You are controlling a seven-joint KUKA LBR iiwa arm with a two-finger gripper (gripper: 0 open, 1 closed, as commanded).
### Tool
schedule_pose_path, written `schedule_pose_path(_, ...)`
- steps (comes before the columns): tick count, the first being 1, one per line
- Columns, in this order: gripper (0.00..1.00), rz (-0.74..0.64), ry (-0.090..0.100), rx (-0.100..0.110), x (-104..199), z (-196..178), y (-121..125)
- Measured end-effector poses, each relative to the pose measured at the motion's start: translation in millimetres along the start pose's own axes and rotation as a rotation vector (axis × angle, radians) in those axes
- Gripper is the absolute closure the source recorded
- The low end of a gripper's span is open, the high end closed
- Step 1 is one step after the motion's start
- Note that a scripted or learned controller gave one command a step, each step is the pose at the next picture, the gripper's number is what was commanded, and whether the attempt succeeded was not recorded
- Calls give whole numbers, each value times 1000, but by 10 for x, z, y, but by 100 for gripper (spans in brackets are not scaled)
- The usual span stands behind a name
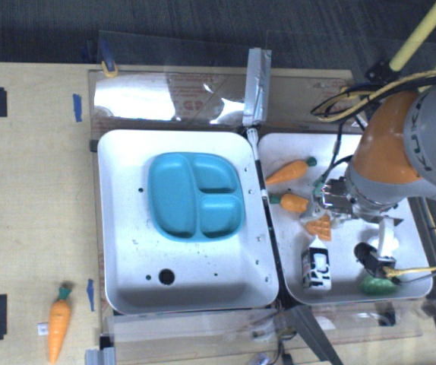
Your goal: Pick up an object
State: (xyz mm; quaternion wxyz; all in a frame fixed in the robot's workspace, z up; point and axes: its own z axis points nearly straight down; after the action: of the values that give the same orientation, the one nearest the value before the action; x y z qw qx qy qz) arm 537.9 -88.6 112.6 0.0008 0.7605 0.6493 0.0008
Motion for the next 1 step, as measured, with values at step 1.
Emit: schedule_pose_path(1, 100, -80, 2, -7, 511, -1128, 187)
